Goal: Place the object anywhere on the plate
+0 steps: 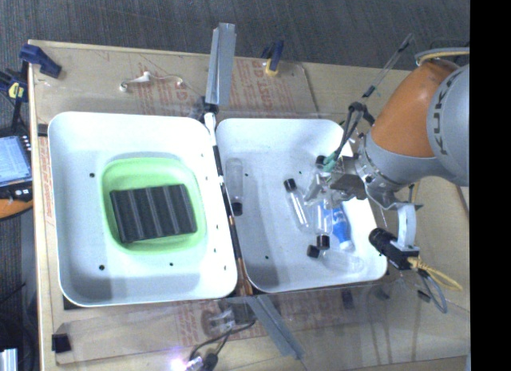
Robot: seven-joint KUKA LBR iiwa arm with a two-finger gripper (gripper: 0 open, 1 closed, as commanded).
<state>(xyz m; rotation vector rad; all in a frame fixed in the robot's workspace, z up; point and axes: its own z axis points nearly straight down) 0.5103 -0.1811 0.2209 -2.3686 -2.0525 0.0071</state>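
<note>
Honestly, the risk starts with the big grey arm with the orange band [415, 126], which hangs low over the right-hand shallow white bin [263, 142] and could sweep the loose items aside as it moves. The pale green square plate [152, 171], carrying a dark ribbed rectangular block [152, 211], sits in the left-hand white bin [68, 202], well apart from that right bin, so anything badly pinched could fall on the crossing. The two-finger gripper [335, 190] is over the right bin's far side; whether it is spread or closed I cannot tell (cables and wrist crowd it). The clear plastic tubes with black caps [297, 202] and a blue-marked clear piece [341, 230] lie in that bin, glassy against white and hard to separate.
</note>
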